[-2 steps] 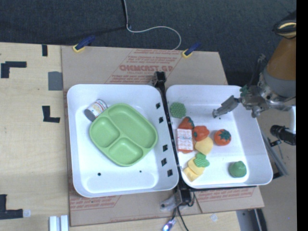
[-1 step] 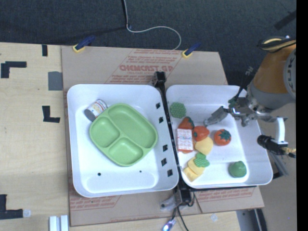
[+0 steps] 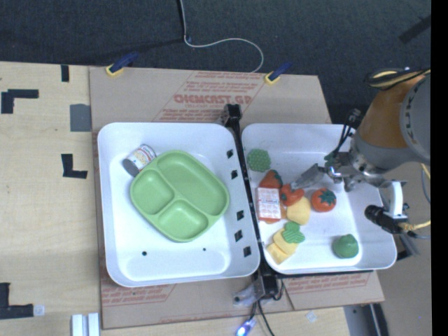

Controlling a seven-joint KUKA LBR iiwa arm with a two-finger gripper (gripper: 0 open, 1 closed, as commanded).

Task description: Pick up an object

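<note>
From the camera above the bench, the arm (image 3: pixel 395 128) reaches in from the right over the right bin (image 3: pixel 357 140), and its gripper (image 3: pixel 306 179) hangs low above the toys there; its jaws stand slightly apart with nothing between them. Just below the gripper lie a red tomato (image 3: pixel 323 199) and a yellow fruit (image 3: pixel 298 212), with a small red piece (image 3: pixel 290 194) beside them. A red and white packet (image 3: pixel 269 203) lies near the bin's left wall, a round green piece (image 3: pixel 258 160) sits above it, and a yellow piece with a green top (image 3: pixel 285 241) lies below. A green lump (image 3: pixel 345 246) rests near the bin's lower right corner. In the left bin (image 3: pixel 115 208) a green divided plate (image 3: pixel 179 195) lies flat, and a small can (image 3: pixel 138 159) lies on its side touching the plate's upper left edge.
</note>
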